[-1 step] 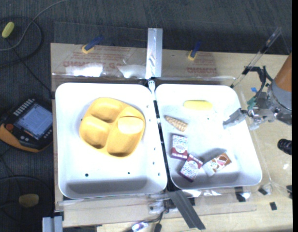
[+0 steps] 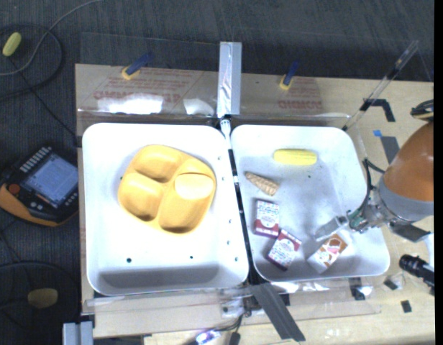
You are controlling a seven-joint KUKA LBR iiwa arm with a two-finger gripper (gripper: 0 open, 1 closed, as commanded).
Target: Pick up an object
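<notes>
Bench with two white bins side by side. Left bin (image 2: pixel 99 214): one large yellow four-lobed tray (image 2: pixel 166 187), lying left of centre toward the far side. Right bin (image 2: pixel 351 146): a corn cob (image 2: pixel 295 157) near the far wall, lying crosswise; a tan cone (image 2: pixel 262 183) just below and left of it, angled; a maroon packet (image 2: pixel 267 218) at centre-left; a second packet (image 2: pixel 284 250), red and white, touching the first at its near corner; a white carton (image 2: pixel 329 252) with an orange-red mark, near the front right, apart from the packets. Arm (image 2: pixel 412 175) enters from the right, orange band over the bin's right rim. Gripper (image 2: pixel 335 226) sits low inside the right bin, just above the carton; whether it touches it cannot be told. Jaw state: cannot tell. Outside the bins, left: a pendant (image 2: pixel 43 184) on the floor.
</notes>
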